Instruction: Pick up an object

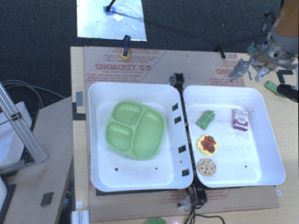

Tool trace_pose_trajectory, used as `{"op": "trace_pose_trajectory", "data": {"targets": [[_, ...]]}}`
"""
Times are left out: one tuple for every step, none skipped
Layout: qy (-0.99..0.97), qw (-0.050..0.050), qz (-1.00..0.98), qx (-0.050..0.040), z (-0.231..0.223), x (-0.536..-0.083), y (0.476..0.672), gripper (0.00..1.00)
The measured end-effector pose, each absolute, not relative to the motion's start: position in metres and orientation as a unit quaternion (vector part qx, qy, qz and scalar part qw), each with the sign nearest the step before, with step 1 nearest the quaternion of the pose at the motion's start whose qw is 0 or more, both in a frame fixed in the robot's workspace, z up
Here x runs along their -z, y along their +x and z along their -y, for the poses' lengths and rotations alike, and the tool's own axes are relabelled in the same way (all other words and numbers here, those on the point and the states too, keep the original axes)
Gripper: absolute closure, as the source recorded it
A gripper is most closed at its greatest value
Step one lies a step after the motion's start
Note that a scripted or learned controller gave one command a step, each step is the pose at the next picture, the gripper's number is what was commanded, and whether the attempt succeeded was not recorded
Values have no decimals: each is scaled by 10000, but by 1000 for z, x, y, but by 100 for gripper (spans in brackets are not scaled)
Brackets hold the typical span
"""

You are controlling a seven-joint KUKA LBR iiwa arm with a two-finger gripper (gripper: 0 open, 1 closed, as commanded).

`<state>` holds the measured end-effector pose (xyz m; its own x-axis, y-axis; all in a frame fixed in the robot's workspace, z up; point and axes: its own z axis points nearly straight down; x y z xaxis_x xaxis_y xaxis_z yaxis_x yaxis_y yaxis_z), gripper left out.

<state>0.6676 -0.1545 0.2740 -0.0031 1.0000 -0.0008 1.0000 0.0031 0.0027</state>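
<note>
The right bin (268,148) holds a green pea-pod toy (205,119), a small red and white carton (240,119), a little pizza toy (207,144) and a round cookie (206,167). My gripper (249,71) hangs above the bench beyond the right bin's far edge, up and to the right of the carton. Its two fingers are spread open with nothing between them. The orange band of the arm (286,22) sits at the top right.
A green divided plate (135,129) lies in the left bin (100,171). A black divider with clips (183,125) runs between the bins. A yellow and blue clamp (125,48) stands on the bench's far edge. A green marker (271,87) lies right of the gripper.
</note>
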Motion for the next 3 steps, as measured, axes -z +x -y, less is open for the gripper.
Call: {"op": "trace_pose_trajectory", "data": {"targets": [[7048,-42,-7094,18,118,-172,635,0],[7055,-18,-7087,10,114,-79,636,0],[7056,17,-7086,-16,115,-95,639,100]]}}
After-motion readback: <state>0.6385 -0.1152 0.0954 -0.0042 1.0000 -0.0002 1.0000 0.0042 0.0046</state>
